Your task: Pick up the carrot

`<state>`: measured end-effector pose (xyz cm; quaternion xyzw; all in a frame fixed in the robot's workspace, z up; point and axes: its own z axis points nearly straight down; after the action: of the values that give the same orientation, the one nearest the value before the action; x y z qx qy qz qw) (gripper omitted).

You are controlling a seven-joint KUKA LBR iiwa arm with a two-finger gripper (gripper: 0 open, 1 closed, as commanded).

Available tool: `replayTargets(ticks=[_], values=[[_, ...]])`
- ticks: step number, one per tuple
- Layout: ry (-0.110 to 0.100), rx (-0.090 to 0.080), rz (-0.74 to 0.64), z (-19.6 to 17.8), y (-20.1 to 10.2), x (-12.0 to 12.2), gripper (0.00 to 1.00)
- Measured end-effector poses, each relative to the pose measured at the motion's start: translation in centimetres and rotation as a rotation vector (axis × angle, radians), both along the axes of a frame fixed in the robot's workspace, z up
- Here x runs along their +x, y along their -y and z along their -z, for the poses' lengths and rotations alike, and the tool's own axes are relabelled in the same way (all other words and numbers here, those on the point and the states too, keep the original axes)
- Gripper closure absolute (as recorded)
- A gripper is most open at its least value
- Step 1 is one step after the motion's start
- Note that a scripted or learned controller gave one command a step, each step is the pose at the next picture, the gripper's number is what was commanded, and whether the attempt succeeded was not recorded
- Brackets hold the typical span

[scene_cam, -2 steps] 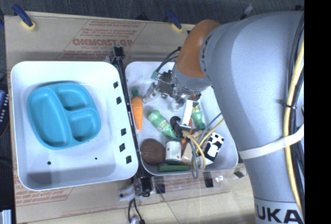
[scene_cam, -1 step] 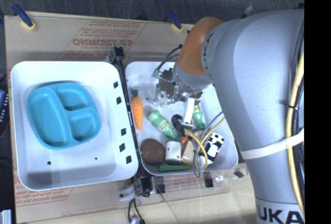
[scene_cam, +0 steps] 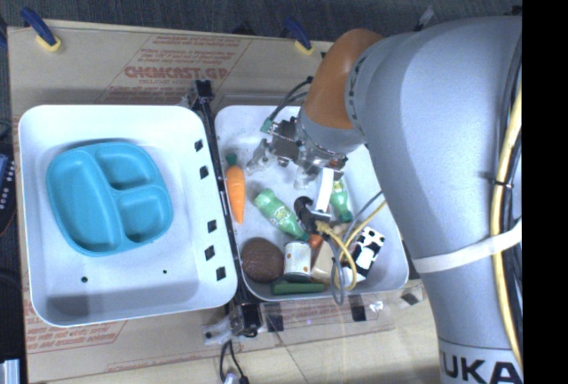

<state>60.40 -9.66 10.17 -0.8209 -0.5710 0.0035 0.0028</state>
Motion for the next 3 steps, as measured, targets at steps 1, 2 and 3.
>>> replayTargets(ticks=[1,2,3], values=[[0.004,-0.002,0.445,1.0,-0.3,0.3,0.00],[0.001,0.001,0.434,0.0,-0.5,0.4,1.00],[-0.001,0.001,0.433,0.1,-0.5,0.4,0.00]])
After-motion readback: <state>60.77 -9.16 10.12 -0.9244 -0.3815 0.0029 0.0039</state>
